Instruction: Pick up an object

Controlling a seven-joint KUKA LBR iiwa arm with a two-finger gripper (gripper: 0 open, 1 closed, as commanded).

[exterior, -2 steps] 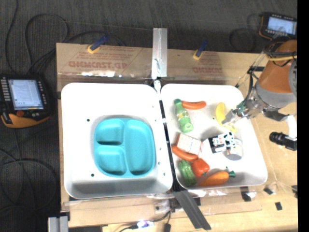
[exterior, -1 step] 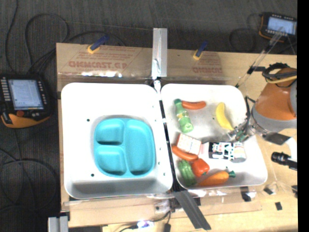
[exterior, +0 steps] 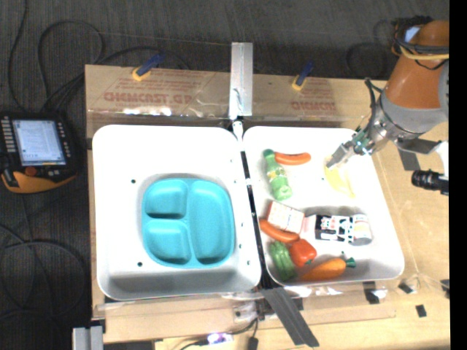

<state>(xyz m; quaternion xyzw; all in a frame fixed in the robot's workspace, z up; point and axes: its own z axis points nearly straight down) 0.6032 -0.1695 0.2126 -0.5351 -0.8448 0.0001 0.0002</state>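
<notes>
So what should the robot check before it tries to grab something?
1. Gripper is over the right bin: ok.
2. Gripper has nothing in it yet: cannot tell, too small to see.
3. Something lies right below it: ok, a pale yellow thing is there.
4. That yellow thing has room around it: ok, it lies apart from the other toys.
5. Other toys are easy to grab singly: not ok, the carrot and peppers are bunched together.
</notes>
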